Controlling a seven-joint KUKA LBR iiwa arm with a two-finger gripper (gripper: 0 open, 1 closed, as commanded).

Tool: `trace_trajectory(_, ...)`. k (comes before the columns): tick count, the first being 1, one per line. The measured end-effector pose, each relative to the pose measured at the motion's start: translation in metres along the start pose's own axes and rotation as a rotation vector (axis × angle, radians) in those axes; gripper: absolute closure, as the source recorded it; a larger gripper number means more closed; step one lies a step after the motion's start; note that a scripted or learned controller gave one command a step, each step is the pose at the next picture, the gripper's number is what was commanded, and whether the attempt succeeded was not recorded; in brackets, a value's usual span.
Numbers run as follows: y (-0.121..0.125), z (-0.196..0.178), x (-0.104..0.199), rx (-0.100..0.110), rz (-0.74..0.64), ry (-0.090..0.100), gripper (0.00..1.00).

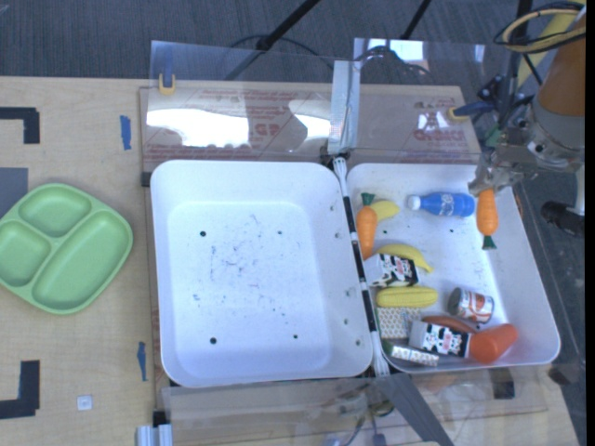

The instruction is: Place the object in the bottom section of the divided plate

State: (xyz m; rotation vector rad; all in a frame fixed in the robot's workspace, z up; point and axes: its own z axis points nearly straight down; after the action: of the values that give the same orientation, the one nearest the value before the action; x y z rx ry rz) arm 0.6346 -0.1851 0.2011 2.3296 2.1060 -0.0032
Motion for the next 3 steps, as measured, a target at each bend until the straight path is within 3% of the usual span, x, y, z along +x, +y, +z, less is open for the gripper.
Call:
trace_trajectory(1, 0.012, 0.016, 0.138, -0.001, 0.029, 0.003, 1.00)
trace_trajectory(2, -0.003, 0.014, 0.217, 0.002, -0.089, 0.003, 1.00)
trace_trajectory(3, -0.002, 0.014, 0.217, 0.002, -0.088, 0.003, 0.00)
